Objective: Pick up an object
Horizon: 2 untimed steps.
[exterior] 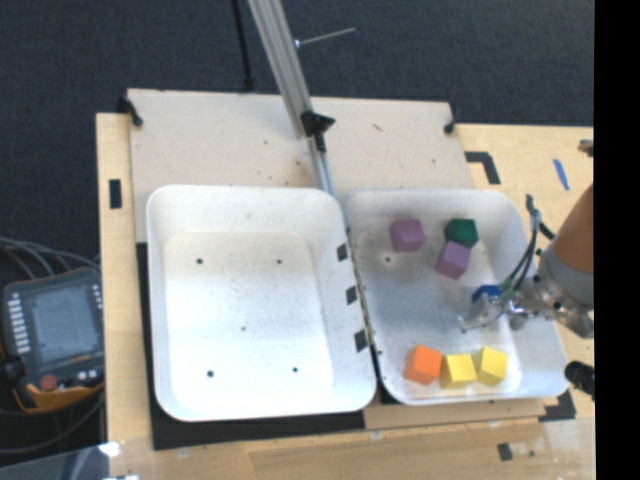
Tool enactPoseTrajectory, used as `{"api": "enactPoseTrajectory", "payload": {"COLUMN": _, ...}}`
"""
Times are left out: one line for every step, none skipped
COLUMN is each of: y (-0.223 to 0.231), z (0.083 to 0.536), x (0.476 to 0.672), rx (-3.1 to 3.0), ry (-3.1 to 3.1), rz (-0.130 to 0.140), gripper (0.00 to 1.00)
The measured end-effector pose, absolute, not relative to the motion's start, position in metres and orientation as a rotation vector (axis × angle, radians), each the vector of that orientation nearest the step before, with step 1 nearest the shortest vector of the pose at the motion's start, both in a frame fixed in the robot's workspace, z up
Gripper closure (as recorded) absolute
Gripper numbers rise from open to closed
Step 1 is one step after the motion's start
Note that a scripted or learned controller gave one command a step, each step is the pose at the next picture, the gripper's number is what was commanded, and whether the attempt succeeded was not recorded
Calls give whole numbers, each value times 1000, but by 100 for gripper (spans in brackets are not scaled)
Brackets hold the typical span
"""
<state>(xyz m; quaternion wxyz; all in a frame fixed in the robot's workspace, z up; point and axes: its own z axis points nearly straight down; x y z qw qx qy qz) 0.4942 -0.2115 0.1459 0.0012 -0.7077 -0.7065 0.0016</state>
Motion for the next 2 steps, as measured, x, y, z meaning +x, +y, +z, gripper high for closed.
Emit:
{"api": "enactPoseTrajectory", "payload": {"y": -214, "z": 97, "x": 495, "rx": -2228, "ry": -2222, "rz": 0, "gripper": 0}}
{"api": "enactPoseTrajectory", "payload": {"y": -214, "z": 110, "x": 497, "rx": -2238, "ry": -2217, "rz": -6, "gripper": 100}}
